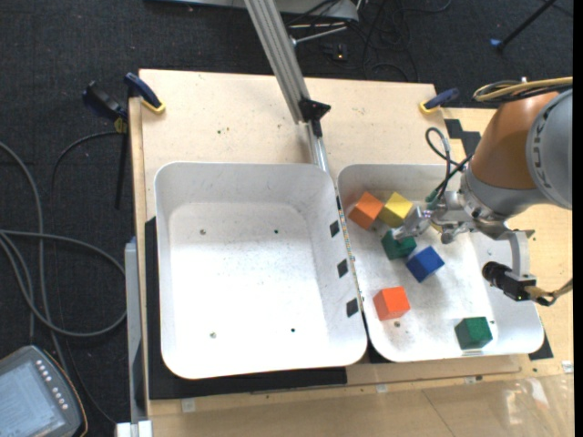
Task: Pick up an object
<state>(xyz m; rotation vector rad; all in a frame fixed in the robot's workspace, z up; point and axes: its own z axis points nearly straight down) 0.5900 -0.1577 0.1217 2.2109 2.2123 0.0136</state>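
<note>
Arm (pixel 524 153): enters from the right, grey body with the orange band high over the right bin's far right corner; wrist angles down and leftward into that bin.
End effector (pixel 412 230): low in the right bin, tip among the cluster of blocks at the bin's far left part; whether it is open or closed cannot be told, and no block is clearly seen in its grasp.
Dark green block (pixel 398 244): directly at the end effector tip, partly covered by it.
Yellow block (pixel 396 209): just beyond the tip, touching or nearly touching the orange block (pixel 367 210) to its left.
Blue block (pixel 424 263): just beside the dark green one, toward the near side.
Red-orange block (pixel 393 302): alone, nearer the front left of the right bin (pixel 533 335).
Green block (pixel 474 332): near the front right corner, well apart from the cluster.
Left bin (pixel 164 271): beside the right bin on the worktop (pixel 228 107).
</note>
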